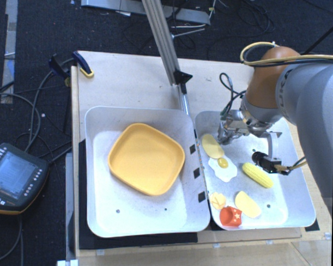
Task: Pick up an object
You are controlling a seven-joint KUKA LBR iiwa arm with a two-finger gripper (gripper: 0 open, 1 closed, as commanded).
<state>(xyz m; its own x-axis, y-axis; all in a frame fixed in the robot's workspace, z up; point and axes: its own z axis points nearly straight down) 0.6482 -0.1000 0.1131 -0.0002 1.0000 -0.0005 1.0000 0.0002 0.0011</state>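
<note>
In the right white bin [294, 210] we see a red toy piece [230, 216] at six o'clock, a yellow corn cob [257, 175] centrally, and at ten o'clock a pale yellow oval slice [213, 146] beneath the gripper [225, 135], whose finger state we cannot tell.

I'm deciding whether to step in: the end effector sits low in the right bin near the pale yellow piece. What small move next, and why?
Probably ease straight down a little. The end effector hangs at the upper edge of the pale yellow piece in the right bin, and nothing shows in its grasp. The fried egg lies just below, so drifting sideways risks nudging it.
</note>
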